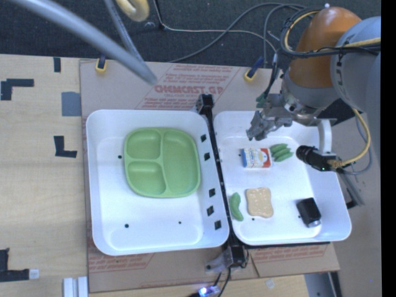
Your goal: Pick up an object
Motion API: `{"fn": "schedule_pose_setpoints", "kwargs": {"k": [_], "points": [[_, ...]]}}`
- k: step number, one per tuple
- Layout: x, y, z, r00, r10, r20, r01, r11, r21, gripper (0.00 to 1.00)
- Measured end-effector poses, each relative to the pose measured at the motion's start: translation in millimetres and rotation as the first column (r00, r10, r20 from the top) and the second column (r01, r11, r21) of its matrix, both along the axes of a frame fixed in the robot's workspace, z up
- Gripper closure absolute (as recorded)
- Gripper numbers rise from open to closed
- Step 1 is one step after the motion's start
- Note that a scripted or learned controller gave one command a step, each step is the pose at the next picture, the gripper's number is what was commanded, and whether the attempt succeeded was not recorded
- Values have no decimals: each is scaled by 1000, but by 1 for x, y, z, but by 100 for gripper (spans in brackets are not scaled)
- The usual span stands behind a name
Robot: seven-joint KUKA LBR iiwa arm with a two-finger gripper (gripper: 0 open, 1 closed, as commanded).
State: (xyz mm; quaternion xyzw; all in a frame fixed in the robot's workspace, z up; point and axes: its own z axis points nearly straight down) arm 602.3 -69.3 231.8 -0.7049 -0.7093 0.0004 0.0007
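The gripper (258, 130) hangs over the far part of the right bin (328, 231), fingers pointing down. Nothing is visible between them. How far apart they stand cannot be told from this view, because they merge into one dark shape.

Candidate objects lie in the right bin. A small carton (255, 158) with a blue and red label sits just near of the gripper. A green pea pod (281, 151) lies beside it to the right. A slice of toast (259, 202) and a second green pod (236, 206) lie nearer, close to the bin divider. A small black block (308, 211) lies at the near right. The left bin (105, 228) holds a green compartment tray (163, 162).

To do the step well, the nearest target appears to be the carton. Centre the fingers over it and straddle its narrow width. Descend vertically and keep clear of the pea pod.

The wrist and cabling mask the bin's far right corner. The carton's print is too small to read.
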Motion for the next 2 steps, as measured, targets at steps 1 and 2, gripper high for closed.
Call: {"fn": "schedule_pose_setpoints", "kwargs": {"k": [1,2], "points": [[4,50,-11,1000,0,-1,0,1000,0,100],[-4,113,-14,1000,1,-1,-1,1000,1,100]]}}
